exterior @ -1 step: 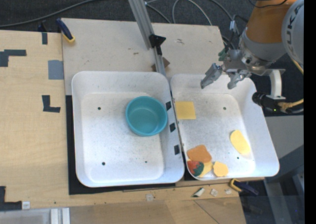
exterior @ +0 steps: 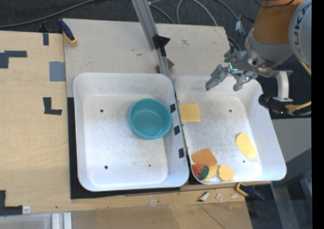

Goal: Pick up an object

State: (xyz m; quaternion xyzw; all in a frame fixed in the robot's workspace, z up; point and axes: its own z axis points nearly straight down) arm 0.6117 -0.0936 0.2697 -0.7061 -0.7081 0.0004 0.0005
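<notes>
From the camera view we see the gripper [exterior: 226,82] hanging above the far edge of the right bin [exterior: 263,122], its fingers spread apart with nothing between them. We judge the task barely begun: no object is lifted, so the descent, the grasp and the lift all remain.

Candidates lie in that bin: a flat yellow square [exterior: 191,112] near its left wall, a smooth yellow oval [exterior: 246,145] toward the right wall, and a cluster of orange pieces [exterior: 206,163] at the near left corner. A glossy teal bowl [exterior: 150,118], round and hollow, sits in the left bin [exterior: 91,137].
</notes>
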